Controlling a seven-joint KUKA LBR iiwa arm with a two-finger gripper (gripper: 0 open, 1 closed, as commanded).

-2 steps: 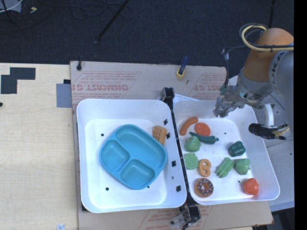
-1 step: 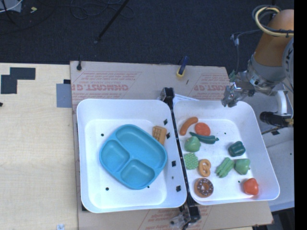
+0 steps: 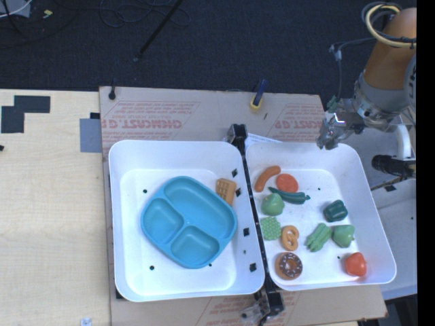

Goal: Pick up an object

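Note:
My gripper (image 3: 328, 140) hangs over the back edge of the right bin (image 3: 370, 182), near its far corner, with nothing seen between its fingers. In that bin lie several toy foods: an orange sausage (image 3: 267, 176), a red tomato (image 3: 287, 183), a dark green chili (image 3: 291, 196), a green apple (image 3: 272, 205), a dark green pepper (image 3: 335, 211), a pretzel (image 3: 290, 237), a chocolate donut (image 3: 289, 266), a light green pepper (image 3: 342, 235) and a red-orange fruit (image 3: 355, 264).
The left bin (image 3: 129, 175) holds a blue divided plate (image 3: 188, 221) and a waffle-like cracker (image 3: 225, 189) by the divider. A blue and yellow clip (image 3: 257, 96) lies on the cardboard behind the bins. The arm's orange band (image 3: 401, 26) rises at the right.

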